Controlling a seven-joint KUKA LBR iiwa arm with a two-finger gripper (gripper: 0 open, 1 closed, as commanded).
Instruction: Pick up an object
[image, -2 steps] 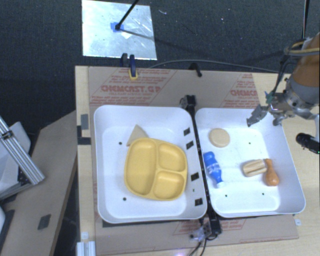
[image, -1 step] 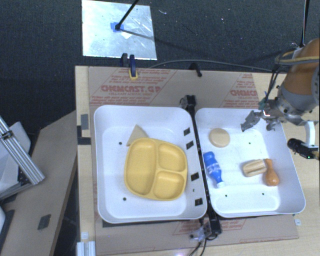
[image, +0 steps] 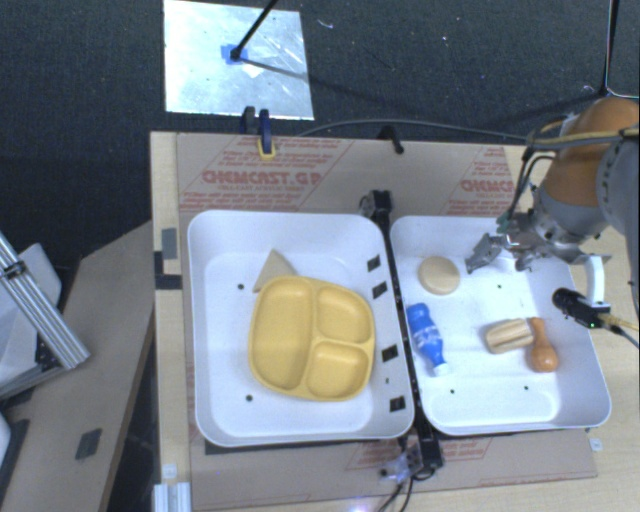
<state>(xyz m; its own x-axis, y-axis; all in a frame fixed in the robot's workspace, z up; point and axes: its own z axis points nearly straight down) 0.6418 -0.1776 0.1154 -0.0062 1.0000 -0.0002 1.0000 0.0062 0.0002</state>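
Note:
In the right bin (image: 570, 400) lie a round tan bun (image: 438, 274), a blue bottle (image: 425, 337), a tan bread roll (image: 508, 334) and a brown pear-shaped piece (image: 541, 351) touching the roll's right end. My gripper (image: 502, 258) hovers over the bin's back part, just right of the bun and apart from it. It is open, with one fingertip (image: 480, 256) pointing toward the bun and nothing between the two fingers.
The left bin (image: 215, 300) holds a yellow divided plate (image: 310, 338) and a tan wedge (image: 273, 267) behind it. A black divider with clips (image: 392, 300) runs between the bins. A black cable end (image: 575, 305) hangs over the right bin's right side.

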